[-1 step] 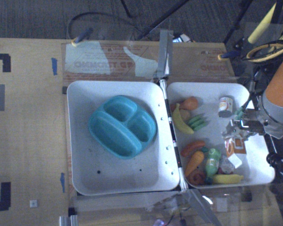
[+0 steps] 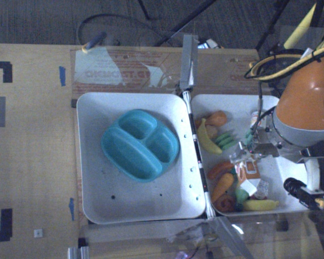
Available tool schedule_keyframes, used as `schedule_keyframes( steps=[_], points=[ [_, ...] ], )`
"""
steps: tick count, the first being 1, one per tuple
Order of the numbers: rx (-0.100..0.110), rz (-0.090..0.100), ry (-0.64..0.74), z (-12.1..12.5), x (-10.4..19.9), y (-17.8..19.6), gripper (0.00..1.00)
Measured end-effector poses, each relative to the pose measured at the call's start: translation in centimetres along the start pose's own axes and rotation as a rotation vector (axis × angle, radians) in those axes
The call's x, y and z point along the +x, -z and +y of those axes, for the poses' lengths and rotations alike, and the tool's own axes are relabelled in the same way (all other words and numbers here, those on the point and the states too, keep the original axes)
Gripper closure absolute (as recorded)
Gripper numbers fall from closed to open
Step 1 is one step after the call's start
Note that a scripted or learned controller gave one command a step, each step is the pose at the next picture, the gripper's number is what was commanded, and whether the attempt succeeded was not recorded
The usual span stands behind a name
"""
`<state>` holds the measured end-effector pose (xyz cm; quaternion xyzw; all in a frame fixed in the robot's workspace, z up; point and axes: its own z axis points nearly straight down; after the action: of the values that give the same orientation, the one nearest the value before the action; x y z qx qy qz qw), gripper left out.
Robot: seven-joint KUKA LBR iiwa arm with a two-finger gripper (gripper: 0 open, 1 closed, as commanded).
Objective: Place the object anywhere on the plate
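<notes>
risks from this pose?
1. The gripper hovers over the right bin, where banana, carrot and other toys crowd together; it may grab two or none.
2. The blue plate sits in the left bin; anything carried must clear the divider rims.

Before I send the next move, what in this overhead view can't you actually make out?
- Gripper: whether it is open, shut or holding anything; small, tangled with cables, toys behind it.
- Toy pile at the right bin's near edge: single pieces overlap and blur; only the carrot and a banana read clearly.
- Right bin's far side: covered by the arm.
- Blue plate: fully visible.
</notes>
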<state>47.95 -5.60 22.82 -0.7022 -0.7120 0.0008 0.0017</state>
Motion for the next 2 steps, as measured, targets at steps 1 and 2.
schedule_keyframes(
  steps=[1,2],
  points=[
    [0.000,0.000,0.177,0.1,5.7,-1.2,1.00],
    [-0.004,-0.002,0.328,3.4,15.3,-3.0,1.00]
  ],
)
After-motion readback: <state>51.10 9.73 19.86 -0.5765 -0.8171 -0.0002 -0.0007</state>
